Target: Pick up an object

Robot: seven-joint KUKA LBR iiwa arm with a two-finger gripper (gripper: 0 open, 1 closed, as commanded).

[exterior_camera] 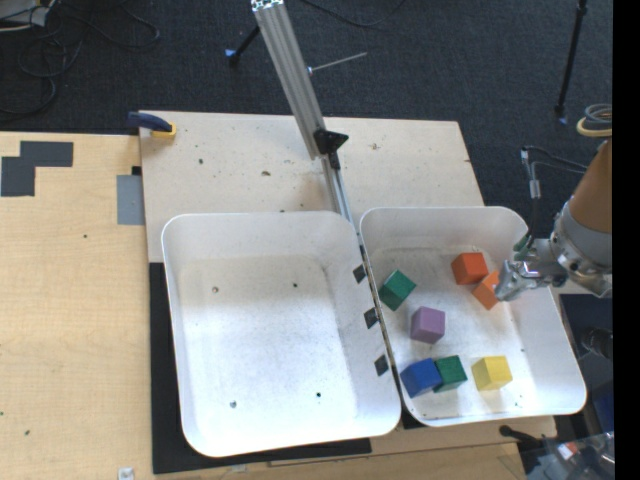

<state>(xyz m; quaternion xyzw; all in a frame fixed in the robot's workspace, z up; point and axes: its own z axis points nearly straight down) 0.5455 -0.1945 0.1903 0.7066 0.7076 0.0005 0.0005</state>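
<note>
The right bin (440, 212) holds several small blocks. An orange cube (468, 266) lies near its right wall, with a second orange block (486, 292) just below and right of it. My gripper (512, 276) reaches in over the bin's right wall and sits right against that second orange block, partly covering it. Whether the block is in its grasp is not visible. Further left lie a green cube (397, 289) and a purple cube (427, 324). Along the front are a blue cube (420, 377), a dark green cube (451, 371) and a yellow cube (491, 372).
The left bin (168, 238) stands beside the right one, with a row of small black clips (370, 317) along the shared wall. A slanted aluminium bar (296, 78) rises behind the bins. Cables and a stand lie on the dark floor around the bench.
</note>
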